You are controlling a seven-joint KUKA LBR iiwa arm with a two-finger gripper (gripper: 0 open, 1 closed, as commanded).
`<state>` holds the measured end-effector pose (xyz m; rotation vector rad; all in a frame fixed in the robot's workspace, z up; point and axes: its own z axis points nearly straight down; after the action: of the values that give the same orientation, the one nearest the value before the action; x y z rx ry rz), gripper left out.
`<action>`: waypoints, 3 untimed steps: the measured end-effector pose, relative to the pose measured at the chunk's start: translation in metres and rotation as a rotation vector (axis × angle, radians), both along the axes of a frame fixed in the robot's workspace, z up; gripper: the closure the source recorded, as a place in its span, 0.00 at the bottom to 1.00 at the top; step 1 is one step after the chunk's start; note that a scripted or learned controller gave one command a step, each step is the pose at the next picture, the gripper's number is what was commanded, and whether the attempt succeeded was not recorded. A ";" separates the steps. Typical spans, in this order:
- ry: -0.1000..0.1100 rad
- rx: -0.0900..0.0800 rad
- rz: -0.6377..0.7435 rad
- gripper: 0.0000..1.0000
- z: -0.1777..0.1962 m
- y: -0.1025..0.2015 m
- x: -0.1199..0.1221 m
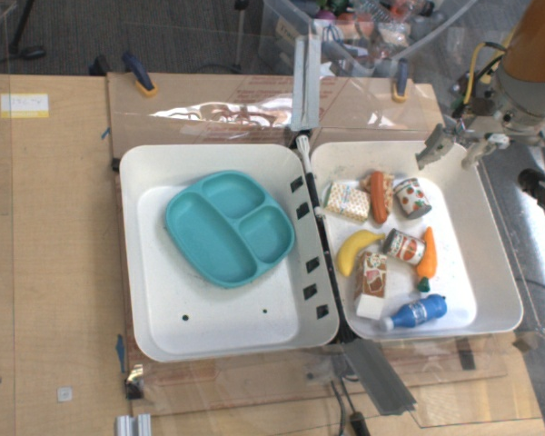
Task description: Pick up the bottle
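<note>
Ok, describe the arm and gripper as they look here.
The arm has an orange band above a grey wrist. Yellow and dark cables loop along its left side. The gripper is pale grey metal, with two slim fingers splaying out from a blocky silver body.

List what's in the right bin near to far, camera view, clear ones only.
Blue bottle → carton → banana → hot dog. The gripper hangs above the bin's far rim, open.
</note>
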<state>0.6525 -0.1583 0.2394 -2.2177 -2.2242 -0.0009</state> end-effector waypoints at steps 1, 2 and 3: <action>0.001 0.000 -0.133 0.00 -0.085 0.059 -0.052; -0.010 -0.001 -0.092 0.00 -0.149 0.068 -0.027; -0.014 -0.001 -0.095 1.00 -0.137 0.067 -0.026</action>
<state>0.6269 -0.0916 0.1024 -2.3282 -2.1237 -0.0149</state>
